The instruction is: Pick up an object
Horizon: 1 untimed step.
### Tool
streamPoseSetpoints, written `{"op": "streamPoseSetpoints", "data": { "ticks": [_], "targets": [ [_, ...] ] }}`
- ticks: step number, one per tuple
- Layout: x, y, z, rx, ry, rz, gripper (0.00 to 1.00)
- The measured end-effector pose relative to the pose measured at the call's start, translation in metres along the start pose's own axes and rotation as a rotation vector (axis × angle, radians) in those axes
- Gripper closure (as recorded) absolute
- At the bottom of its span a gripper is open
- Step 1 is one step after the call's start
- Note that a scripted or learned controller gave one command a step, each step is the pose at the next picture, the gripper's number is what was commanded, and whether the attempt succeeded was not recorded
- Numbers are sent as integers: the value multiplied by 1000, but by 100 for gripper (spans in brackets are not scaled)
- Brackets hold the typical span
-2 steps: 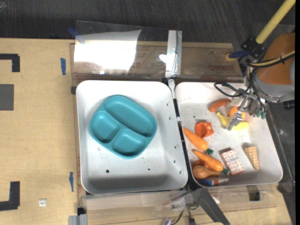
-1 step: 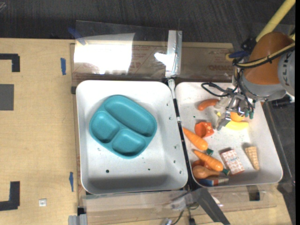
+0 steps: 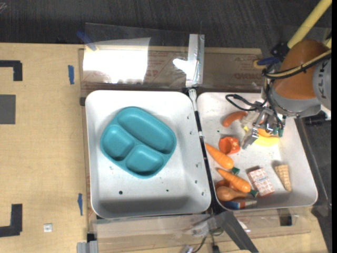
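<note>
Two white bins side by side on the bench. Left bin point(image 3: 105, 194) holds a teal divided plate point(image 3: 138, 140), 3 compartments, sitting near the bin's centre, a bit toward the far edge. Right bin point(image 3: 303, 191) carries the toy food. Gripper point(image 3: 258, 129) hangs over the right bin's far-middle area, arm w/ orange band point(image 3: 299, 70) coming in from the far right corner; can't tell if it's spread or pressed together, cables and blur in the way, and nothing is clearly seen pinched. Yellow item point(image 3: 267, 136) lies just beside the gripper on its right side, prob. touching. Orange sausage-like piece point(image 3: 231, 119) sits near the far edge, left of the gripper. Red-orange pepper point(image 3: 229, 144) just below that. Along the bin's left edge: one carrot point(image 3: 219, 156), then a 2nd carrot point(image 3: 234, 179) nearer, then a brown pear-like piece point(image 3: 227, 193) by the near left corner. Pink-white snack packet point(image 3: 261, 180) near the near edge, mid; ice cream cone point(image 3: 284, 176) toward the near right corner.
</note>
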<state>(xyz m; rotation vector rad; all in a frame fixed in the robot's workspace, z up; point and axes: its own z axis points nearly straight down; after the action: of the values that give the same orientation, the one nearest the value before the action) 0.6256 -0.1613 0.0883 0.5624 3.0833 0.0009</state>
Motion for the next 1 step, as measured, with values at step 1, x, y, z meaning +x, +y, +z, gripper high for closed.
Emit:
{"op": "streamPoseSetpoints", "data": {
  "ticks": [1],
  "targets": [
    [0, -16, 0, 0, 0, -28, 0]
  ]
}}
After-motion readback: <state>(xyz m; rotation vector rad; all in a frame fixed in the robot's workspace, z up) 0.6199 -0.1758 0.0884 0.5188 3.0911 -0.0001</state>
